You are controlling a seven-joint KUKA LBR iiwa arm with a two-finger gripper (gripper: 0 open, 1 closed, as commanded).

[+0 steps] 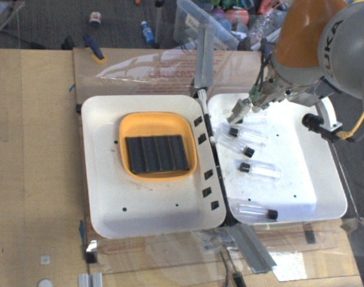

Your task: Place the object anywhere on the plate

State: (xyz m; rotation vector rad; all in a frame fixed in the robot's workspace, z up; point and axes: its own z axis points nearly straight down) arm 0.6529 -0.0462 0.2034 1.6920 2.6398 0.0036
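Altogether four clear tubes [251, 137] lie beside one plate [157, 143].

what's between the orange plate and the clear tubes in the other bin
In the camera view, the two bins' meeting rims, carrying a row of small black tabs, lie between the orange plate and the clear tubes; otherwise only bare white bin floor.

Four clear capped tubes [249, 137], one orange plate [127, 124], two white bins [98, 160].
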